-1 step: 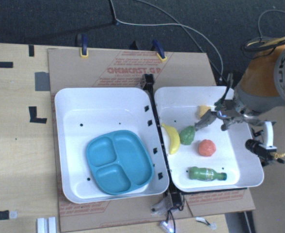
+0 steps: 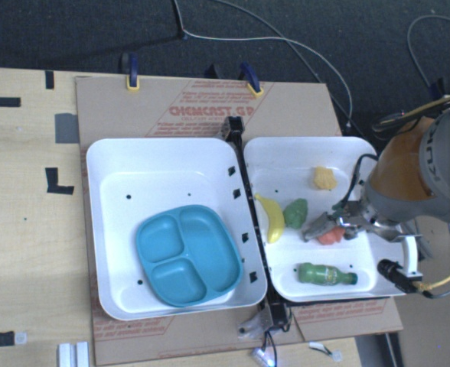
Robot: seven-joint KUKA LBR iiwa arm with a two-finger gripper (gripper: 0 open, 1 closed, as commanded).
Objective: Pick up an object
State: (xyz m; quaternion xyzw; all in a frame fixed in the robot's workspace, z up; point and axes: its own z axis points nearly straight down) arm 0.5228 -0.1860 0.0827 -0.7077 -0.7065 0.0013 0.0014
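Observation:
The right bin (image 2: 286, 153) holds several small objects. A yellow banana (image 2: 271, 217) lies by its left wall, with a green lump (image 2: 295, 212) beside it. A yellow-orange piece (image 2: 324, 178) sits toward the back, and a green bottle (image 2: 327, 274) lies on its side near the front. My gripper (image 2: 322, 228) is low in the bin's middle, pointing left, right over a small red object (image 2: 331, 238) that peeks out beneath it. The arm's orange band (image 2: 399, 167) hangs over the bin's right side.
The left bin (image 2: 102, 167) holds a blue divided plate (image 2: 188, 254). Both bins rest on a cardboard sheet (image 2: 202, 109) held by clamps at the back. A black divider bracket (image 2: 234, 132) sits between the bins. Cables run across the dark floor behind.

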